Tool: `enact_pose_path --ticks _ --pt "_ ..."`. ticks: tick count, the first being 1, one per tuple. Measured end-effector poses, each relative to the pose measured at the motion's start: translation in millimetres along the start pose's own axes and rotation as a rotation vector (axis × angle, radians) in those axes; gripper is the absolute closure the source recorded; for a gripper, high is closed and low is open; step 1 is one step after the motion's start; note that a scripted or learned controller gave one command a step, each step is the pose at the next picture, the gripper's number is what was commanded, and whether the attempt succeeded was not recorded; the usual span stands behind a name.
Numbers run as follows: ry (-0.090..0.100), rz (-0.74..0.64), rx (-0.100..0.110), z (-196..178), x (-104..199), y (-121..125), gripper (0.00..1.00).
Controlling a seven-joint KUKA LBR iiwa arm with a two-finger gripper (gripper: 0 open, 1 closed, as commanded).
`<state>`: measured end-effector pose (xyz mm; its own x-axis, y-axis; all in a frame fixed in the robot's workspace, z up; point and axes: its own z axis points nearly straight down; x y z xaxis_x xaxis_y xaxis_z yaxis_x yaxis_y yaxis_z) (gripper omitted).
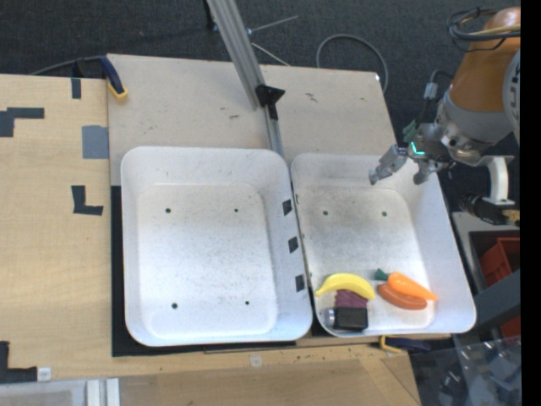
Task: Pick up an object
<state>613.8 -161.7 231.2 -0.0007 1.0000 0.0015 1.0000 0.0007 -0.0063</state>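
The fingers (pixel 404 164) are hanging spread apart, gripping nothing, over the far edge of the right bin (pixel 355 227). The banana (pixel 345 285), carrot (pixel 406 292) and a small dark block (pixel 350 314) are lying well apart from them, crowded in the near corner. The carrot probably suits best: straddling its narrow width, clear of the banana, is giving the surest hold.

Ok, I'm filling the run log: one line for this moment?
tool: above right bin's far edge, holding nothing | banana, carrot, dark block: right bin's near end | pick: not yet done
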Motion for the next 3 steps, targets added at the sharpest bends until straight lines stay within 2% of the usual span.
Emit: enact_pose_path --ticks 1,3 --pt "-0.001 -0.001 -0.005 -2.8 0.0 0.9 0.0" --pt "-0.001 -0.001 0.001 117.1 12.8 -5.6 0.0"
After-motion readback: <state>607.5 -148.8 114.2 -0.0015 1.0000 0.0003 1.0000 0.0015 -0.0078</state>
